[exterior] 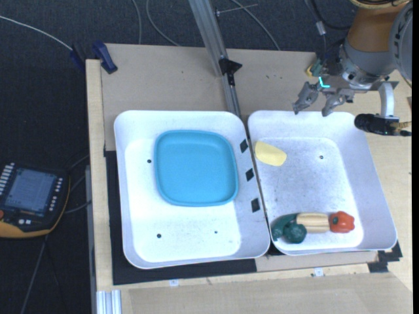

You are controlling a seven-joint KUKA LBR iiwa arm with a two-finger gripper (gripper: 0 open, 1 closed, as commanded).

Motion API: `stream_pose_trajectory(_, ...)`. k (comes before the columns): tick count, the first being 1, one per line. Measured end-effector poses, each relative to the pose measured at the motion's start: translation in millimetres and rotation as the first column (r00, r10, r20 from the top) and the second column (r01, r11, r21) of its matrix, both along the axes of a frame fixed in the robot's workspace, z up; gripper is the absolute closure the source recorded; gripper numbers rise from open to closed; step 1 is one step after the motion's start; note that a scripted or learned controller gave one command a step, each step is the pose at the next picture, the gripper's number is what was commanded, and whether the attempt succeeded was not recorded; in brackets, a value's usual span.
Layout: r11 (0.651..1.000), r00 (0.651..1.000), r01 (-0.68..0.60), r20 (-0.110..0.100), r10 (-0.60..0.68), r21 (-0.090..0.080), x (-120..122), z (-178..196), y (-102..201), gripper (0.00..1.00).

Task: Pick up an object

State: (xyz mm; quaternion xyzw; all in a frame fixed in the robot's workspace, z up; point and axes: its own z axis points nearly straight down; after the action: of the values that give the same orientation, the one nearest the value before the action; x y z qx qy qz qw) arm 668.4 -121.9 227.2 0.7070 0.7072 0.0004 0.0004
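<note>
Pincer [318,106] parked over the right bin's [366,150] far rim, fingers spread, nothing in them.

From the overhead camera we'd say the closest pick is the smooth yellow lump [270,154], down-left of it, long axis roughly crosswise; the tan, green and red pieces [313,225] sit in the near corner.

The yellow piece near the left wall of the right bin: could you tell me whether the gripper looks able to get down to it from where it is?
Probably yes. The yellow piece lies alone on the bin floor, nothing on it, and the open gripper hangs above the right bin's far rim. The nearby wall may crowd one finger.
</note>
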Motion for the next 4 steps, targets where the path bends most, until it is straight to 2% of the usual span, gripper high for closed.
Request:
stream_pose_trajectory(1, 1.0, 1.0, 0.0, 0.0, 0.0, 0.0, 0.0, -0.1, 0.0, 0.0)
stream_pose_trajectory(2, 1.0, 1.0, 0.0, -0.005, 0.0, 0.001, -6.4, -59.6, -4.6, 0.0)
stream_pose_trajectory(4, 1.0, 1.0, 0.0, -0.003, 0.0, 0.0, -12.2, -133.0, -7.5, 0.0)
